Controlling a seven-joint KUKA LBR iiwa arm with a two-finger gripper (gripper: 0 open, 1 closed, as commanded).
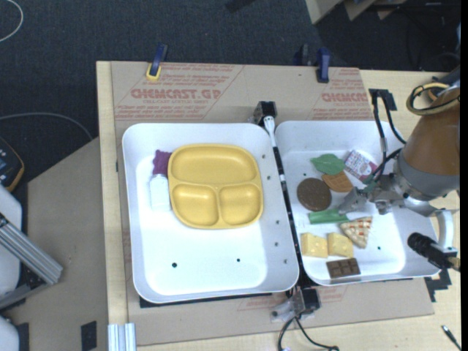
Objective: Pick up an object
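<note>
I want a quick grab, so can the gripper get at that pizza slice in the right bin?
Probably yes: the gripper hangs just above the pizza slice, whose top lies bare; a green piece sits close on its left.

Even, bright overhead light falls on the scene; the two white bins [146, 218] glare, nearly washed out. Shadows are soft and short. The far floor [73, 20] stays dim. Focus is slightly soft throughout.
</note>
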